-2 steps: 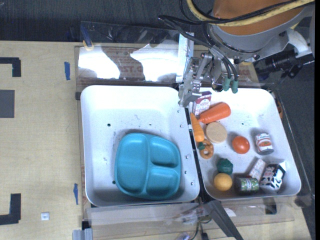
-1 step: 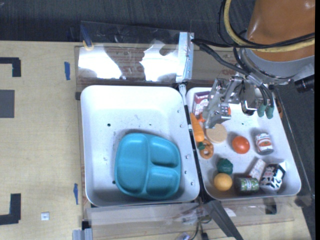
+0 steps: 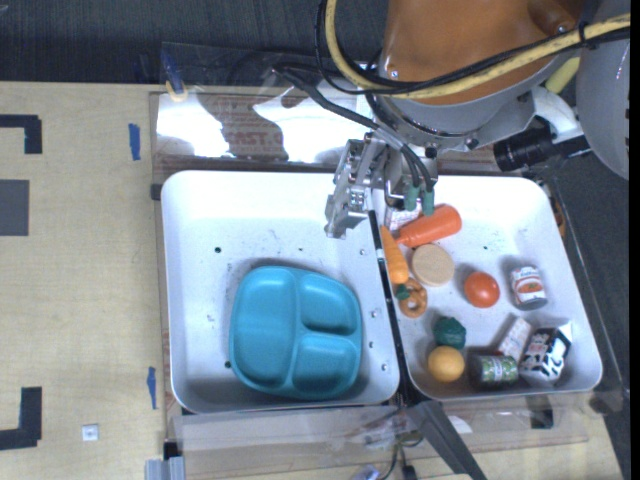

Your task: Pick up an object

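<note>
Seen from above, two shallow white bins sit side by side on a wooden table (image 3: 80, 298). The left bin (image 3: 200, 218) holds a teal divided plate (image 3: 295, 333) near its front. The right bin (image 3: 520, 208) holds small play-food items: a carrot (image 3: 430, 226) at the upper left, a round tan disc (image 3: 433, 265) just below it, a red tomato (image 3: 481, 288), a small white-labelled can (image 3: 528, 285), a dark green piece (image 3: 450, 329), an orange (image 3: 446, 364) and a green can (image 3: 495, 369) near the front. The gripper (image 3: 352, 196) hangs over the wall between the bins, near the carrot, with nothing visible between its fingers; whether they are spread or closed is not discernible.
</note>
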### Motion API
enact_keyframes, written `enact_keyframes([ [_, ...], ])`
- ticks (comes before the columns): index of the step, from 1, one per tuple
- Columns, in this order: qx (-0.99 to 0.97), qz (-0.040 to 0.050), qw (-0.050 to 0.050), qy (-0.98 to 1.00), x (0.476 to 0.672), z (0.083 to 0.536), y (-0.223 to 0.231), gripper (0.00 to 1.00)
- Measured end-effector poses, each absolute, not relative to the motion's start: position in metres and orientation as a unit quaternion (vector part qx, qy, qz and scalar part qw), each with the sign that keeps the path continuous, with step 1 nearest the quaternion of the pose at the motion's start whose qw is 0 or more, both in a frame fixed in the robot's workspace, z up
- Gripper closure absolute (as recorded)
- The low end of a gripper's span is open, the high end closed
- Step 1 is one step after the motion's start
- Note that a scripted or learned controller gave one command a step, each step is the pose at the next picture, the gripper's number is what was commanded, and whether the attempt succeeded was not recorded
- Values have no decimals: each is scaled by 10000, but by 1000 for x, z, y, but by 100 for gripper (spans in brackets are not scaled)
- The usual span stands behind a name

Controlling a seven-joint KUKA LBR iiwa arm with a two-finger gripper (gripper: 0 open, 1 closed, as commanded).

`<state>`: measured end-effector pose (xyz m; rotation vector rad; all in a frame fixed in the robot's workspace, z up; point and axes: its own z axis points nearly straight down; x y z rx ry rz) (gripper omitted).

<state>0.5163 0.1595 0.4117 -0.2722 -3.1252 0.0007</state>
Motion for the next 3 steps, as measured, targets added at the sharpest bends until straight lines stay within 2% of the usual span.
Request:
enact_keyframes([
  [1,-875,-2,9,-9962,519,421,160,100],
  [2,-644,14,42,-9979,520,351,195,100],
  [3,288,-6,2,-9996,541,347,224,100],
])
